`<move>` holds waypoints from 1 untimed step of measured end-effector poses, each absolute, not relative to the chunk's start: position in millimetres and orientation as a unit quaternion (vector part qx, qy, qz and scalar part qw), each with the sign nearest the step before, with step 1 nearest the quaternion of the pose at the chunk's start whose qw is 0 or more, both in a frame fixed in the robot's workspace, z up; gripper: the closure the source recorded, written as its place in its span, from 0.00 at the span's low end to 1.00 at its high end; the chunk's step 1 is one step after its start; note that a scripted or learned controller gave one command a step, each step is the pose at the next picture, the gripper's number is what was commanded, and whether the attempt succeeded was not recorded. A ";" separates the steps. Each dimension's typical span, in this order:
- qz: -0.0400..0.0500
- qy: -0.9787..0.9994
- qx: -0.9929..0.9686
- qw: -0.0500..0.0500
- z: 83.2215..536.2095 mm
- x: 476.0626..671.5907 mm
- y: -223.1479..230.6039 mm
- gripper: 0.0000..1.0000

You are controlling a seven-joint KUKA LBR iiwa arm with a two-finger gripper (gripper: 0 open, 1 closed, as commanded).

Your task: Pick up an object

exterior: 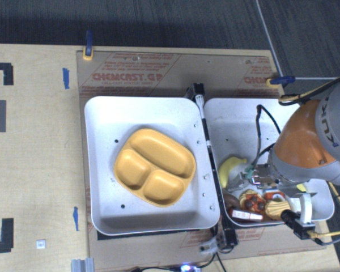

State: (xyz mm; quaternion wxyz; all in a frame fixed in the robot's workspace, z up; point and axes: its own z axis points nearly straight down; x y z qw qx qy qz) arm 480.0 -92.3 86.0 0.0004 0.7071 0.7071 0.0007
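Crowding the right bin (238,115), small objects (255,203) surround the hand (259,177), whose grip I cannot tell.

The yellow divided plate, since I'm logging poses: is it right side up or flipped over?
Flipped over: the yellow divided plate shows three bulging humps, not hollows, in the left bin.

Bench (34,152) bears cardboard sheet (158,67), two white bins (99,152).

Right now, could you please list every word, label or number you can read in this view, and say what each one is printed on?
"CHEMCAST" in red, followed by letters too blurred to read, on the brown board behind the left bin.
Red print at the board's right corner: too blurred to read.
"KU", cut off at the edge, on the grey arm.
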 end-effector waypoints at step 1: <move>0.002 0.707 0.707 0.004 96.9 482.1 -92.9 1.00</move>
